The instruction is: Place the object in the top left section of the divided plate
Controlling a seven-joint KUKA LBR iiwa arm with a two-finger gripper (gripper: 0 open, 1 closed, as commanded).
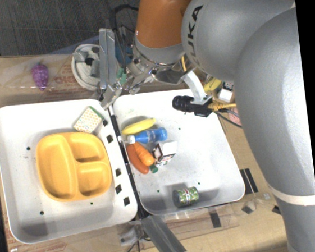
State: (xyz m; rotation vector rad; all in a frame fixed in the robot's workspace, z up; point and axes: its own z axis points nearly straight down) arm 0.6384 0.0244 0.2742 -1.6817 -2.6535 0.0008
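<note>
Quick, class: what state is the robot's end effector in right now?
End effector: cannot be told; it sits above the divide between the two bins, with nothing visibly held.

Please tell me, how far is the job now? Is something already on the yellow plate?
Done: nothing yet; the yellow divided plate in the left bin has no object in any section. In hand: the claw is at the bins' far edge. Left: pick from the right bin, maybe the carrot, then place it top left.
</note>
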